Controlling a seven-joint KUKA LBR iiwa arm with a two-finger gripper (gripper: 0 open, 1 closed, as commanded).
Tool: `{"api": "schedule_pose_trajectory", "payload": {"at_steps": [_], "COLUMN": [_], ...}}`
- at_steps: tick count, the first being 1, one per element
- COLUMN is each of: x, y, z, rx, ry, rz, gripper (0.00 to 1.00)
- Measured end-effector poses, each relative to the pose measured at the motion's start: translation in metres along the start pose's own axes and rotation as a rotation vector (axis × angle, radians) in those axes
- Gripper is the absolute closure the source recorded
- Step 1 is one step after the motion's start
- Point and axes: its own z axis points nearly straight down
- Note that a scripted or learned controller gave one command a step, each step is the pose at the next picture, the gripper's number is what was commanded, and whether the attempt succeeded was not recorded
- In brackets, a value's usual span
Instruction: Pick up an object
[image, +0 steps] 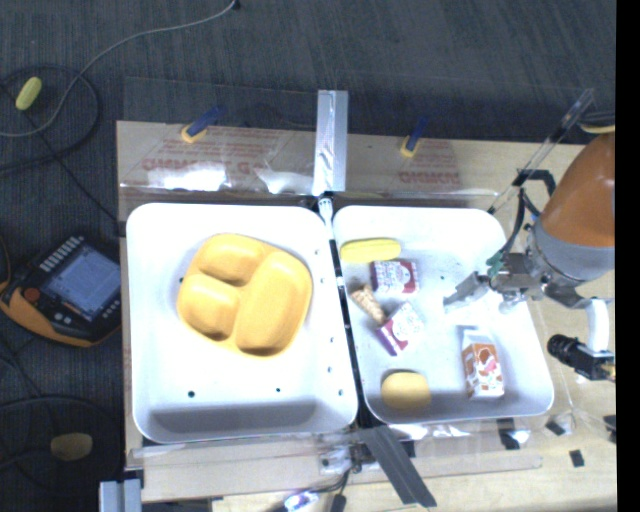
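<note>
The right bin (445, 235) holds several small items. A yellow block (370, 249) lies at its back left, with a red and white carton (393, 276) just in front of it. A brown stick-shaped piece (366, 302) and a white and magenta packet (402, 328) sit near the bin's middle left. An orange and white juice carton (482, 368) lies at the front right, and a round yellow lump (404, 389) at the front. My gripper (482, 299) hangs over the right side of this bin, above and behind the juice carton. It is open, with nothing between its fingers.
A large yellow bun-like object (244, 292) fills the middle of the left bin (160, 400). A metal divider (331, 140) stands behind the seam between the bins. A handheld controller (70, 290) lies on the floor to the left. Cables run beside the arm on the right.
</note>
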Motion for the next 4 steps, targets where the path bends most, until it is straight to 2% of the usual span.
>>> {"api": "schedule_pose_trajectory", "payload": {"at_steps": [1, 2, 3, 4], "x": [-0.031, -0.036, -0.011, 0.109], "y": [-0.039, -0.038, -0.025, 0.0], "z": [0.091, 0.084, 0.044, -0.072], "rx": [-0.013, -0.017, -0.001, 0.0], "ry": [0.013, 0.004, 0.0, -0.004], "rz": [-0.228, -0.223, -0.237, -0.06], "gripper": [0.0, 1.0, 1.0, 1.0]}}
